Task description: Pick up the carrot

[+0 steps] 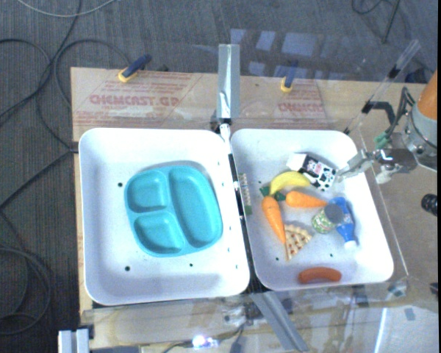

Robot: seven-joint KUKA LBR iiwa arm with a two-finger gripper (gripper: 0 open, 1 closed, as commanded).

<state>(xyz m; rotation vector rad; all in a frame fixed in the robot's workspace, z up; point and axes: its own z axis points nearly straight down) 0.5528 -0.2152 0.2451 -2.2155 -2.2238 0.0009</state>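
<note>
grey carpet and cables surround the bench. two carrots point(273, 218) lie near the middle of the right bin point(367, 267), untouched. my gripper point(350, 168) hovers at that bin's far right edge; spread, i cannot tell. the whole pick remains.

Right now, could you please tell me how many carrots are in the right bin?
2. One carrot lies left of centre, pointing toward the waffle. The other carrot lies crosswise just below the banana. None seems hidden.
</note>
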